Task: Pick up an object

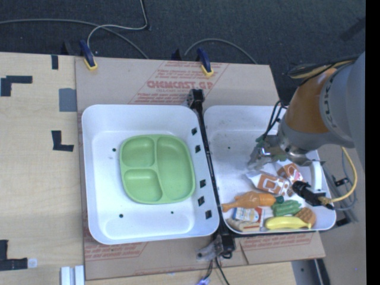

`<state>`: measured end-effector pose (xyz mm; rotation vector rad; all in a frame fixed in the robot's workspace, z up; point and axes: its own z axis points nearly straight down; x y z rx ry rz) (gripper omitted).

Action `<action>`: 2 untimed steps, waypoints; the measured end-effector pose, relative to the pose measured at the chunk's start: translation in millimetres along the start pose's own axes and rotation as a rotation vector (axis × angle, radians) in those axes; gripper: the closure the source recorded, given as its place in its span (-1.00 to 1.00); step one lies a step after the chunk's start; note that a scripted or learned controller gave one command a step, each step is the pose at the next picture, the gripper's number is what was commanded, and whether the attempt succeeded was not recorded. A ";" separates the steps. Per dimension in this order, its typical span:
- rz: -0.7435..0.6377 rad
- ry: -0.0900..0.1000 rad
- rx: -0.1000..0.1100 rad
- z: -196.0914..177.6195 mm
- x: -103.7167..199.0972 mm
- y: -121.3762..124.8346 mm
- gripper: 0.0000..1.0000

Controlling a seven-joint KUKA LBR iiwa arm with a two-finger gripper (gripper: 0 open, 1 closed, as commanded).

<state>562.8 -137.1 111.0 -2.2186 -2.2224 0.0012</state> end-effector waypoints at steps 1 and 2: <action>-0.001 0.000 -0.001 -73.4 71.1 -17.1 1.00; -0.001 0.000 0.001 -75.3 130.6 -40.9 1.00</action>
